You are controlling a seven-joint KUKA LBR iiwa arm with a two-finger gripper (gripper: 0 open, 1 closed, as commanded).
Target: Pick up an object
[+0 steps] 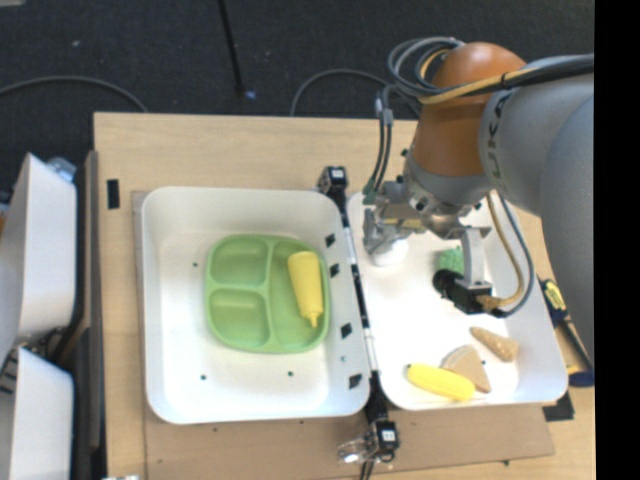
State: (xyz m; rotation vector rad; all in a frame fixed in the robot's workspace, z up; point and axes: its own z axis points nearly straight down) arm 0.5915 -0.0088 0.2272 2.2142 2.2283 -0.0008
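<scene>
Left bin (160,368): a green divided tray (262,293) is seen lying in it, with a yellow corn-shaped toy (306,284) resting across the tray's right compartment.
Divider: the two bins are joined along a middle rim fitted with small black clips.
Right bin (400,318): a yellow banana-like piece (438,381) and two tan wedge-shaped pieces (478,358) are gathered near the front edge; a small green object (451,259) is partly hidden beside the arm.
Gripper (382,240): it is lowered over the rear left corner of the right bin; whether it is open or closed cannot be told, and nothing is seen held.
Progress: no object is seen lifted, so the pick is judged not yet done; grasping and raising remain.
</scene>
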